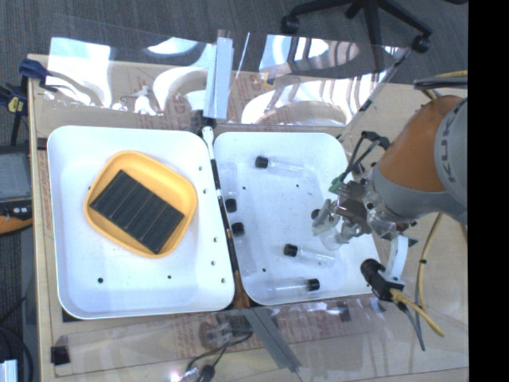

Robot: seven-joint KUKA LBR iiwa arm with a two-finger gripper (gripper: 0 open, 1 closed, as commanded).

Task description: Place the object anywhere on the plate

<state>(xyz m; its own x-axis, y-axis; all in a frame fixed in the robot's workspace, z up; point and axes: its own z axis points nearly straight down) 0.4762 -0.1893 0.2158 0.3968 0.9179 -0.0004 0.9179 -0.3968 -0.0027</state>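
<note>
Grey carpet (119, 6) surrounds a wooden bench (445, 325); the base of an office chair (362, 10) stands on the carpet at upper right. Clear plastic panels along the bench's far edge throw bright glare.

Left bin (64, 277): shallow, white, rounded corners. A yellow plate (183, 193) sits in its upper-middle part, squarish and turned at an angle. A dark ribbed slab (137, 211) lies flat on the plate, covering most of its centre. A few small dark specks dot the bin floor near the front.

Between the bins: two small black knobs (233, 217) sit just inside the right bin's left wall.

Right bin (262, 293): several clear tubes with black caps lie scattered on its floor, none touching the plate. One tube (274, 164) lies near the far wall. A second tube (306, 253) lies right of centre. A third tube (294, 288) lies along the front wall, cap pointing right.

Right side: the gripper (332, 221) hangs low over the right bin's right part, just above the second tube. Metal parts and glare blur it; whether the jaws are open or shut cannot be told, and nothing is clearly seen between them. The grey arm with its orange band (417, 153) reaches in from the right. Yellow and black cables (402, 297) trail beneath it over the bench.
</note>
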